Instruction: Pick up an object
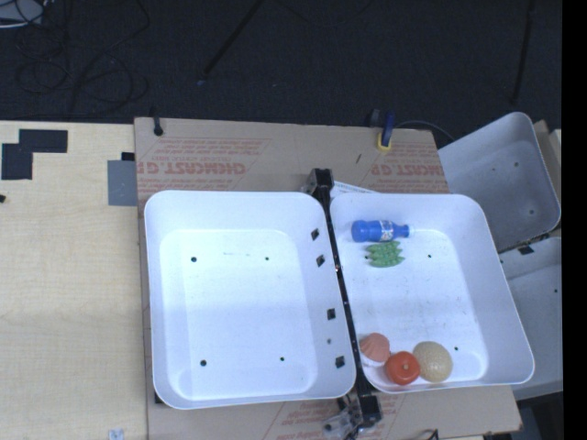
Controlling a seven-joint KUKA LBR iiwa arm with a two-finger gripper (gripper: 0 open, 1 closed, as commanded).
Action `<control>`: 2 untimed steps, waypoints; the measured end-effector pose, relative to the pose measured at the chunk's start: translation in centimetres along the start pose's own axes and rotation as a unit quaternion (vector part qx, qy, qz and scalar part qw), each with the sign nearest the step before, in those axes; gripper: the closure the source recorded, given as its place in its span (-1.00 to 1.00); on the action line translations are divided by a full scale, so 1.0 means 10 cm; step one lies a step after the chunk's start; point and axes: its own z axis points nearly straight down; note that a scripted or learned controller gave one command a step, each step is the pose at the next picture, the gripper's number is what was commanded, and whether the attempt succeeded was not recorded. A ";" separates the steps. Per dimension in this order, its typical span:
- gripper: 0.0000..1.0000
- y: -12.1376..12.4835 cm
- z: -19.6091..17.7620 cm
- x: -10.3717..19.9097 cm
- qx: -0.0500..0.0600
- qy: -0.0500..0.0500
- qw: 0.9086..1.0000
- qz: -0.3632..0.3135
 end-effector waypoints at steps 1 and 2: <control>1.00 0.00 -0.07 0.00 0.000 0.000 1.000 -0.001; 1.00 0.00 0.12 0.00 0.001 0.000 1.000 0.002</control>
